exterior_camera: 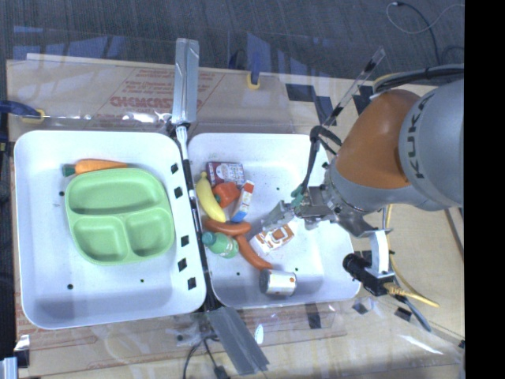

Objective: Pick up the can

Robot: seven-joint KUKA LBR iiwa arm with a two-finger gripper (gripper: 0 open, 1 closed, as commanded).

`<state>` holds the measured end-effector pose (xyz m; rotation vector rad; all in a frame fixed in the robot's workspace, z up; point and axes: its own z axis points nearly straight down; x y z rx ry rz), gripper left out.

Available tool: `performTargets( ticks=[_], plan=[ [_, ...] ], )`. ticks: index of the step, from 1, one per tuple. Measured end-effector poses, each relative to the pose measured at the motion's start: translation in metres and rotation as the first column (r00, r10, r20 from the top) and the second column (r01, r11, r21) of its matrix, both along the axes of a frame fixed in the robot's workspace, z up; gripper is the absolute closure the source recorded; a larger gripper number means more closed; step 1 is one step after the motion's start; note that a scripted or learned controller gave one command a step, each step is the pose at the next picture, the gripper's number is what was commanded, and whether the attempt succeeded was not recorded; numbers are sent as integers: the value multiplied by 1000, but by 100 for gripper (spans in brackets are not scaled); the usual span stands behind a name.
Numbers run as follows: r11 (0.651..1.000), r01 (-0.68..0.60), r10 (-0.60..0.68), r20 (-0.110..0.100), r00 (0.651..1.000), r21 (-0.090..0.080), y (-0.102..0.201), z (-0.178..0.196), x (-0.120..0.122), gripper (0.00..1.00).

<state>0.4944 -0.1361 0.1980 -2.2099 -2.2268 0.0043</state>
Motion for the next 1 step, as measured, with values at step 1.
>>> performTargets(
  ticks=[1],
  plan=[
    [964,-267,267,6,964,-3,-53,127,-17,0]
  ],
)
